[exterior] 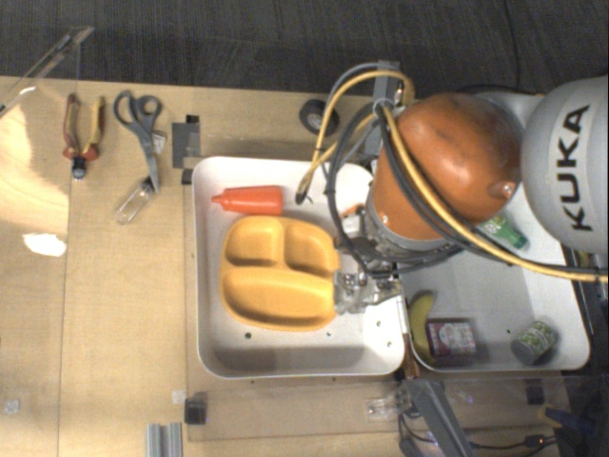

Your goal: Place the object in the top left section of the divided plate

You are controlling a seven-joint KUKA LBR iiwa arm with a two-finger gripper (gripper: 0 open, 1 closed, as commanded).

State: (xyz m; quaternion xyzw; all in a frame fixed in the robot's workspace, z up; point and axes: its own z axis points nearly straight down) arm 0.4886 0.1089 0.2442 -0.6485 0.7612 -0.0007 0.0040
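A yellow divided plate point(276, 272) lies in the left white bin point(214, 341). A red-orange bottle-shaped object point(251, 199) lies in that bin just behind the plate, on its side. My gripper point(354, 287) hangs over the bin at the plate's right edge, under the orange wrist band point(447, 165). The plate's sections look bare.
The right bin point(495, 284) holds a yellow-green banana-like item point(420, 317), a dark packet point(450, 339), a small green-grey can point(534, 341) and a green item point(504, 231) partly under the arm. Scissors point(143, 131) and pliers point(82, 133) lie on the bench at the left.
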